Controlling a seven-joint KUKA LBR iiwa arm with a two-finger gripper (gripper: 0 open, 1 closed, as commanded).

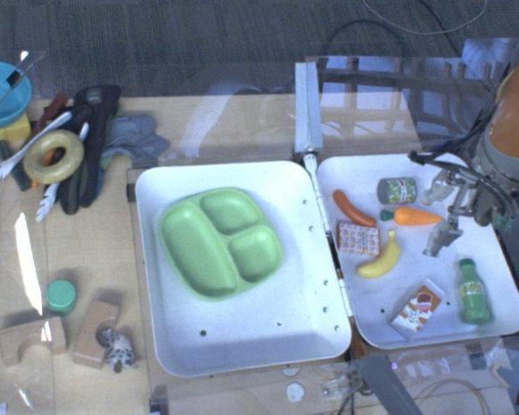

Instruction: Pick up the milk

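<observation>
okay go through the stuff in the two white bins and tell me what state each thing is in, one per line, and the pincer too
milk: carton lying flat, near front of right bin, not held
green bottle: lying down beside the milk
banana: lying flat, unpeeled
carrot: lying flat, near the pincer
can: on its side
sausage: lying flat
snack packet: flat, sealed
green tray: upright in left bin, its compartments hold nothing
pincer: open, above right bin, holding nothing

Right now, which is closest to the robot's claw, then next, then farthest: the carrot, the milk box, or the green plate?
From the gripper:
1. Carrot, just beside it on the left.
2. Milk box, nearer the bin's front edge.
3. Green plate, over in the left bin.
</observation>
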